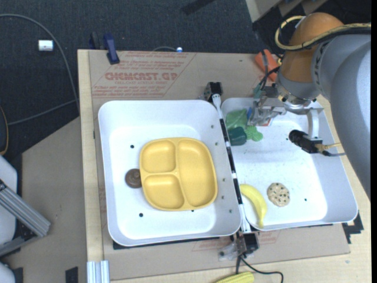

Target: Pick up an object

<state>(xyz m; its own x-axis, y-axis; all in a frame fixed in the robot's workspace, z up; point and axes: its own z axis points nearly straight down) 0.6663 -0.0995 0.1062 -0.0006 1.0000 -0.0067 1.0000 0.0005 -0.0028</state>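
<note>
My gripper (260, 115) hangs over the far left corner of the right bin (333, 200), right beside a light green leafy thing (238, 119), and may be touching its right edge. A small dark green block (237, 137) lies just in front of that leafy thing. Nearer the front of the same bin rest a yellow banana (255, 201) along the left wall and a speckled cookie (278, 194) to its right. Nothing shows as lifted off the bin floor.
The left bin (115, 128) bears a yellow divided plate (177, 173) in its middle, with a small brown disc (134, 178) tucked against the plate's left edge. The arm's bulky grey body (347, 81) covers the right bin's far right side.
</note>
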